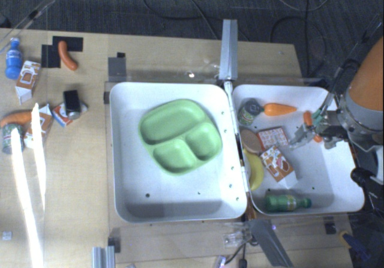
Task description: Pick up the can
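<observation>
The can (248, 111) lies beside the carrot (279, 108), so the gripper (304, 133), fingers apart, hovers right of the carrot.

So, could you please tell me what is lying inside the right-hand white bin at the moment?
The right white bin holds a dark round can, an orange carrot, two red-and-white cartons, a yellow banana and a green bottle. The cartons hide whatever is beneath them.
</observation>
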You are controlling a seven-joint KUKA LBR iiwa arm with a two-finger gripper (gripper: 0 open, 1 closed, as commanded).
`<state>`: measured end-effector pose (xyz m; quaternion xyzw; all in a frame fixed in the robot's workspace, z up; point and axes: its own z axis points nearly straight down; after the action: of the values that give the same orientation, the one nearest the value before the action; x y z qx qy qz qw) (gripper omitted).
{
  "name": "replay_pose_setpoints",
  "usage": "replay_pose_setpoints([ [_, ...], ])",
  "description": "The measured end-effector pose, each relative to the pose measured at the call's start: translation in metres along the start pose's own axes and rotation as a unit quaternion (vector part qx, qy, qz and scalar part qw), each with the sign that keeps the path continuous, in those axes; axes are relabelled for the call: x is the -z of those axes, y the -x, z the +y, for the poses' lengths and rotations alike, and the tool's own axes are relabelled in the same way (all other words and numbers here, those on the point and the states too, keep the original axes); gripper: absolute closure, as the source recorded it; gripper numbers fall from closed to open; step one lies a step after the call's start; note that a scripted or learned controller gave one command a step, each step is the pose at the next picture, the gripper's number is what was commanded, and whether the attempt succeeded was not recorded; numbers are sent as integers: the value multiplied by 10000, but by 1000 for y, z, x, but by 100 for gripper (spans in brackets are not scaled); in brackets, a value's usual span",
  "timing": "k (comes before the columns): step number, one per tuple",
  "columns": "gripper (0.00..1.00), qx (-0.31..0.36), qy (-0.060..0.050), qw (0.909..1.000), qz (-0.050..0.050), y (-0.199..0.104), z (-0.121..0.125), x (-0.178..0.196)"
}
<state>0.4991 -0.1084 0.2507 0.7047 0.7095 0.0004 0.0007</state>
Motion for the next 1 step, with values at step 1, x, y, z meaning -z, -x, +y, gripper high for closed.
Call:
replay_pose_setpoints([
  [1, 0, 52, -6, 10000, 3, -52, 24, -69],
])
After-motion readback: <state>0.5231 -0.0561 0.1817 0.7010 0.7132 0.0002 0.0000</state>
